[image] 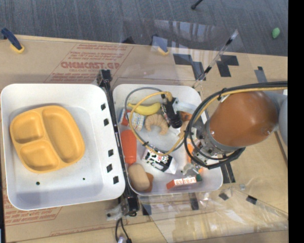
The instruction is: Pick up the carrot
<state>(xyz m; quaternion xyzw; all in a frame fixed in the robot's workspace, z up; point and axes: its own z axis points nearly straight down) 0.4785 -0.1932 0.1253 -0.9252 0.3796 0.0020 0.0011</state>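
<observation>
Carrot (129, 145): lies along right bin's (209, 178) left wall, between banana (146, 108) and potato (138, 176).
Gripper (194, 170): low over bin's right side, well apart from carrot; finger state cannot be told.

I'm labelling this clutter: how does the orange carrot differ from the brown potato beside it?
The long orange carrot is slim and bright orange; the rounded brown potato is stubby, egg-shaped and dull tan. The carrot lies lengthwise along the right white bin's left wall; the potato sits below it in the near-left corner. Both rest in that same bin.
</observation>
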